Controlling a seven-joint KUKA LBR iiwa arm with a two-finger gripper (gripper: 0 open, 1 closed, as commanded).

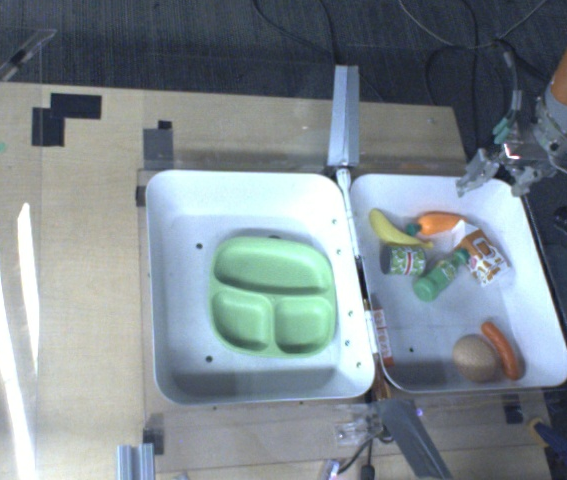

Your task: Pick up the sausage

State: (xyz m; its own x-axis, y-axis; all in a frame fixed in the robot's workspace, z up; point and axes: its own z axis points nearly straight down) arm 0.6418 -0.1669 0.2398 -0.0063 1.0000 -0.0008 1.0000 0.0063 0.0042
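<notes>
- Camera view: the sausage (pixel 500 349) sat down at about 5 o'clock in the right bin (pixel 546 268), a small orange-red link lying slantwise, close to the bin's near-right corner.
- It was touching, or as good as touching, a round tan potato-looking thing (pixel 474 357) on its 9 o'clock side, so that flank was pretty much blocked.
- The rest of the clutter was well apart from it, up toward 12 o'clock in the same bin: a banana (pixel 391 228), a carrot (pixel 440 223), a little can (pixel 403 260), a green bottle (pixel 439 276) and a small carton (pixel 484 256).
- The gripper (pixel 497 165) hung over the far rim of that bin at roughly 1 o'clock, with its fingers spread apart and nothing between them. It was nowhere near the sausage.
- The left bin (pixel 173 268) had a green divided tray (pixel 272 295) in it, not part of this job.
- Handling guess: it looked like a light plastic toy, smooth and rounded, so probably stiff but a bit slippery, and likely to roll or squirt out if pinched near an end.
- Best bet would be closing across its narrow width at the middle, fingers lined up at right angles to its long axis, and coming in so one finger doesn't land on the tan thing next door.
</notes>
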